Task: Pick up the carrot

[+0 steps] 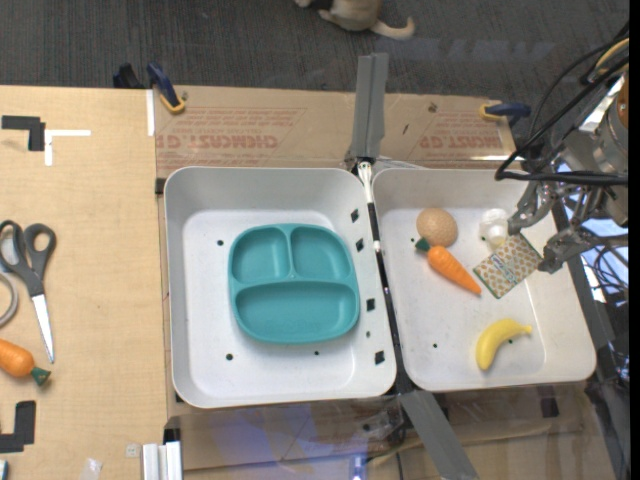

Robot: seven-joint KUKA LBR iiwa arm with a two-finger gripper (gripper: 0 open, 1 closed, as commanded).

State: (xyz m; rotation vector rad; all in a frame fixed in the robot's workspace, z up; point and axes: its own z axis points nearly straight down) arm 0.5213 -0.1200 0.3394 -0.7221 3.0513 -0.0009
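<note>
Counts around the teal divided plate

We counted two white bins [190, 298], one teal divided plate [294, 283] with three compartments, and two carrots: one carrot [453, 269] to the plate's right, a second carrot [17, 359] far to its left on the bench. Right of the plate we also counted one egg [436, 226], one banana [498, 341] and one patterned packet [508, 264]. Left of it lay one pair of scissors [30, 278].
</note>
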